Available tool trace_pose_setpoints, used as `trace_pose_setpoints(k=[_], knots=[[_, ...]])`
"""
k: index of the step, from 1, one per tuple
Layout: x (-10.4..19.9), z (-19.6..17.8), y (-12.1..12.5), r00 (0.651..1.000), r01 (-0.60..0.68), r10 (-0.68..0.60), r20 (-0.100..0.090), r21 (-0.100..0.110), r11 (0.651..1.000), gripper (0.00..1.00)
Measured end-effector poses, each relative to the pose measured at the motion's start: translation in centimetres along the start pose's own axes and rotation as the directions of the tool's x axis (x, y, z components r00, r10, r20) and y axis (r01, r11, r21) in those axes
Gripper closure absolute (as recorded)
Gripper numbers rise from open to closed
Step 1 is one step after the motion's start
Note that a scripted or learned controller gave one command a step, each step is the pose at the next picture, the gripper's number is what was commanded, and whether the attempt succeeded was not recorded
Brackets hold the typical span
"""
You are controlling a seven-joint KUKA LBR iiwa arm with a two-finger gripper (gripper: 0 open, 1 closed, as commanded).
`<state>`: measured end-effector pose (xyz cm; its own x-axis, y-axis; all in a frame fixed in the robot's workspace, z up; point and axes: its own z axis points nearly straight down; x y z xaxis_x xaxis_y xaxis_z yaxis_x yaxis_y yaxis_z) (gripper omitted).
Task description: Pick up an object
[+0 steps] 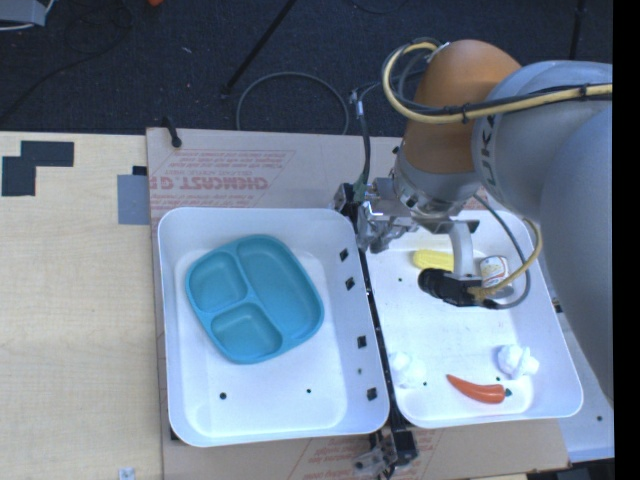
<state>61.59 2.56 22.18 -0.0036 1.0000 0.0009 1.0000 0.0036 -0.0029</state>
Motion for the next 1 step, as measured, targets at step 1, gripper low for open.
trace_pose_setpoints(k=[1], knots=[[5.78, -0.45, 1.95, 1.0, 0.0, 0.0, 0.001, -0.002, 1.0, 1.0]])
